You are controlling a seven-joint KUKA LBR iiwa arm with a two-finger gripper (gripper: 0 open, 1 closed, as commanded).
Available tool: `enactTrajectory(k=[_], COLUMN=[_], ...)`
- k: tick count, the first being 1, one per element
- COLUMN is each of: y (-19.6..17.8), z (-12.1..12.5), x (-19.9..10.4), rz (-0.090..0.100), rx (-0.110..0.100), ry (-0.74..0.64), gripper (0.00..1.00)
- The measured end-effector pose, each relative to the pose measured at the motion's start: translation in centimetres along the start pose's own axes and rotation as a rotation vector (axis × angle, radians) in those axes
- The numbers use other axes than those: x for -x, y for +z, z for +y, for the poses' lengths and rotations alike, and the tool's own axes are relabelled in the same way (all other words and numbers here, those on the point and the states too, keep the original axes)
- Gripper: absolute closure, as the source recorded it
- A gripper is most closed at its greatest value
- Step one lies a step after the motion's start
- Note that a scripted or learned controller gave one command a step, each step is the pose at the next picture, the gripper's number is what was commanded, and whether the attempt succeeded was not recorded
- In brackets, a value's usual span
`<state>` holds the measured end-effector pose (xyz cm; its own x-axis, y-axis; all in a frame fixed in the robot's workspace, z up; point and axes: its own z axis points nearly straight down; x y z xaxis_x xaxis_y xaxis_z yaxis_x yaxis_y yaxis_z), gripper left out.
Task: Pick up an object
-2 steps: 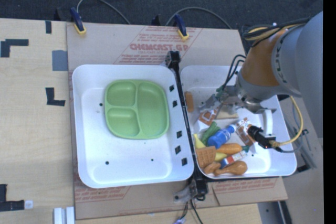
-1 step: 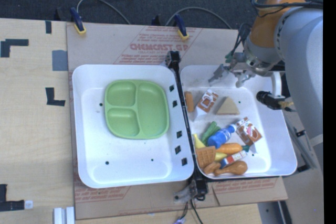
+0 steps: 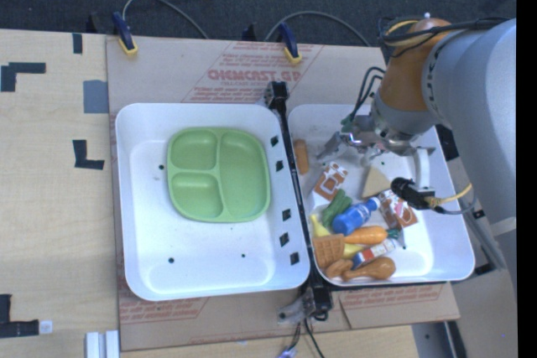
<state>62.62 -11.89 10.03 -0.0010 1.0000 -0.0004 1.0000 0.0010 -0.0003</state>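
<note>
Clutter is your risk: the claw (image 3: 362, 140), grip state unclear, may snag neighbours of the toy bottle (image 3: 354, 215).

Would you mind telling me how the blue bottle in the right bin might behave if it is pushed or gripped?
The blue bottle lies on its side and looks rounded, so it may roll when nudged. Its smooth surface could slip. A carrot and green piece crowd it and would probably shift too.

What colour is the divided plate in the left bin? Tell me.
Light green. The divided plate lies in the left bin, clearest in the overhead camera view.
</note>
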Motion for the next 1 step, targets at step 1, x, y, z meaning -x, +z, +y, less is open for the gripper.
enactTrajectory(k=[1], y=[1.13], z=[-3.38], x=[-0.53], rz=[-0.001], rx=[0.012], ry=[0.0], gripper=[0.0])
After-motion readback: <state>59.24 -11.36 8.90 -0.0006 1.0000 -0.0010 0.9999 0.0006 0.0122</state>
